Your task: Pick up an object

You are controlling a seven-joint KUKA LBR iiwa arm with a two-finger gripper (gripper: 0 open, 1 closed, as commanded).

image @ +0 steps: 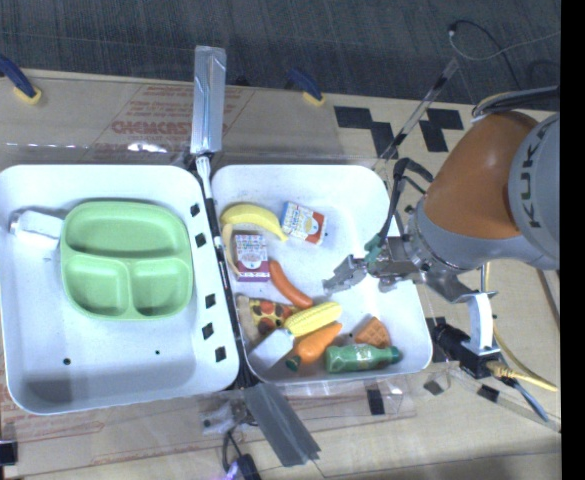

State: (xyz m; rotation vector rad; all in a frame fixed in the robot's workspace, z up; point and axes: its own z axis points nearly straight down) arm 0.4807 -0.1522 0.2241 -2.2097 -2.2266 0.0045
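Arm's orange band (482,183) sits highest, at 3 o'clock. Gripper (344,276) hangs in right bin (372,183), fingers spread, pinching nothing. Hot dog (290,285) at its 9 o'clock; corn (312,318), carrot (317,342), green bottle (360,357) crowd 6 o'clock. Green tray (127,258) fills left bin (32,358).

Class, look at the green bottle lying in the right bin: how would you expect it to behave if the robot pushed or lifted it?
The green bottle lies on its side, so a sideways push would probably roll it. It sits against the bin wall beside the carrot, which may block jaws closing around it. Its glossy surface looks like smooth plastic, likely slippery and light.
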